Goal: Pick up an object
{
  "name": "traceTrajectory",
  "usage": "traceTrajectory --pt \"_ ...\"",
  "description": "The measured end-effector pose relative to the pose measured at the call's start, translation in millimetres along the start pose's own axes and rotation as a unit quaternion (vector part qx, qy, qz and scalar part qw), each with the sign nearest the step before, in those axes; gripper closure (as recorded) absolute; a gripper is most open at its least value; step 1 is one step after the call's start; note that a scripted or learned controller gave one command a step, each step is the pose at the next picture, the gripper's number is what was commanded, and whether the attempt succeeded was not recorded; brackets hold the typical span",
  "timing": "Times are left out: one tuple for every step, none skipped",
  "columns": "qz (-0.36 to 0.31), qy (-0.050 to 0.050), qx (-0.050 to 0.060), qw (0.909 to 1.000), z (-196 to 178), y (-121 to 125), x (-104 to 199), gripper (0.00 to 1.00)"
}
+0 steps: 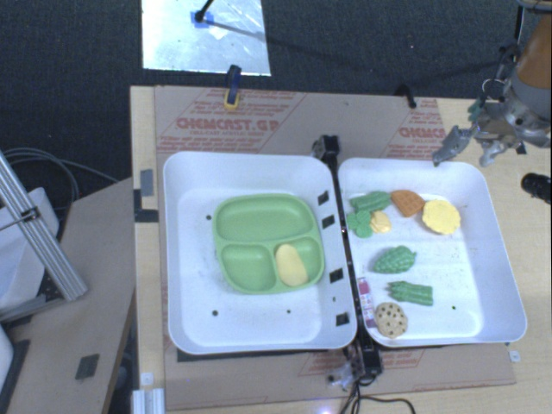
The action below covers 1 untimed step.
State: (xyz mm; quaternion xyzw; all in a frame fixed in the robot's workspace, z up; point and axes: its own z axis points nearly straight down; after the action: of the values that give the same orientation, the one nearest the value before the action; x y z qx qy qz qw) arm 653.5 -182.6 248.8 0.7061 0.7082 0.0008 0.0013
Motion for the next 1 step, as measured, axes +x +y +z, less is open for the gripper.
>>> traceTrajectory --pt "-0.002 0.000 -0.005 1.0000 -121.2 -40.8 32.4 0.00"
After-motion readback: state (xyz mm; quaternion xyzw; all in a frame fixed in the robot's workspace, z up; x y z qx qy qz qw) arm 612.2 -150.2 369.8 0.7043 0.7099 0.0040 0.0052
